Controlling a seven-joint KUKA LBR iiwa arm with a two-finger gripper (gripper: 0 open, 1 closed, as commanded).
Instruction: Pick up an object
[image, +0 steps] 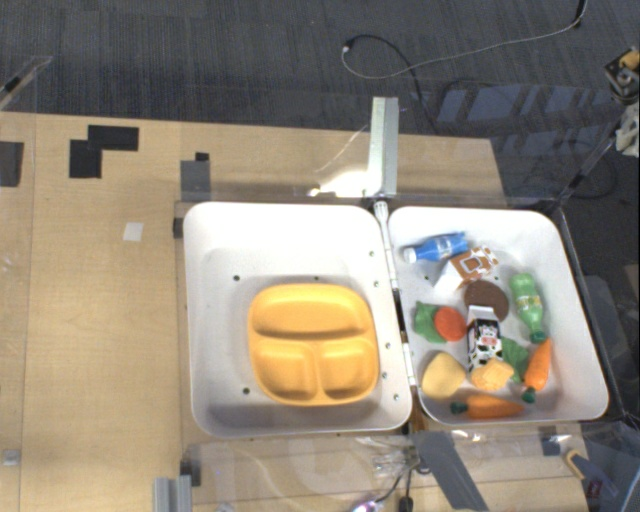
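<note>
The right bin (560, 262) holds several small toy foods. A blue bottle (436, 247) lies at its back left, with a brown-and-white piece (476, 264) and a dark brown round piece (485, 296) beside it. A green bottle (527, 305) lies toward the right. A red tomato on a green leaf (446, 322) sits at the left. A black-and-white carton (485, 343) stands in the middle. Near the front lie a yellow pear shape (443, 376), a yellow lumpy piece (492, 376) and two carrots (539, 364) (488, 407).
The left bin (215, 300) holds a yellow three-compartment tray (313, 340). A metal post (384, 145) stands behind the seam between the bins. Black markers (98, 147) lie on the wooden bench at the back left. A cable (420, 60) runs over the dark floor.
</note>
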